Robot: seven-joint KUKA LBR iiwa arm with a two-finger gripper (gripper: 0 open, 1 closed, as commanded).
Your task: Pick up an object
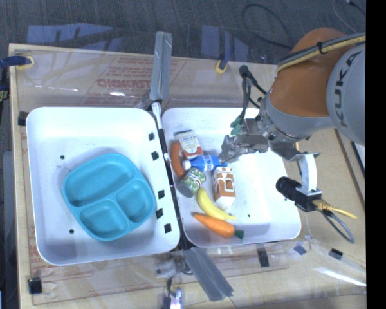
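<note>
The right bin (270,221) holds a cluster of toy foods: a carrot (213,224), a banana (211,204), a small carton with an orange label (224,185), a blue and white bottle (204,162), a green round item (193,179), a red-capped packet (187,143) and an orange sausage shape (176,159). My gripper (233,145) hangs over the bin's middle, just right of and above the blue bottle and the carton. Nothing visible sits between its fingers.
The left bin (45,134) holds a blue three-compartment plate (109,196). A metal divider (161,63) runs between the bins at the back. The arm's grey and orange body (312,82) covers the right bin's far right corner. Cables trail at the right.
</note>
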